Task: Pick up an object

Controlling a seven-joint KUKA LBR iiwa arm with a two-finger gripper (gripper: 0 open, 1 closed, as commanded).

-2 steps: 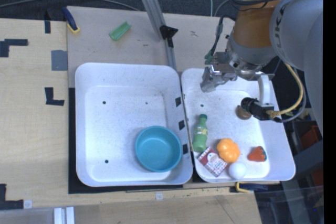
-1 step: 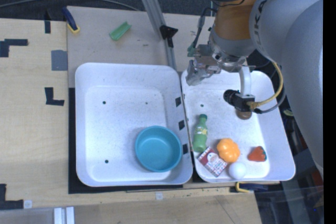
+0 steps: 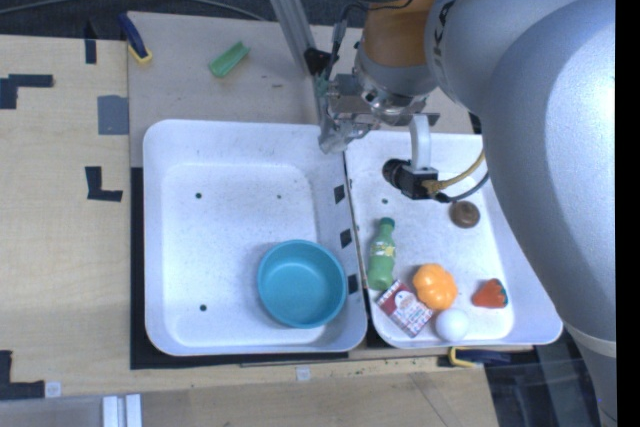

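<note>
Several candidate objects lie in the right bin: green bottle, orange fruit, white egg, red-and-white packet, small red piece, brown disc. Blue bowl sits in left bin, near its front right corner. Gripper hangs above the far end of the divider between the bins, well apart from all of these; nothing between its fingers, spread cannot be told. Judged stage: approach, no target committed. Next move likely needs travel toward the near side, then descent over one item; the clustered pieces leave little finger room.
</note>
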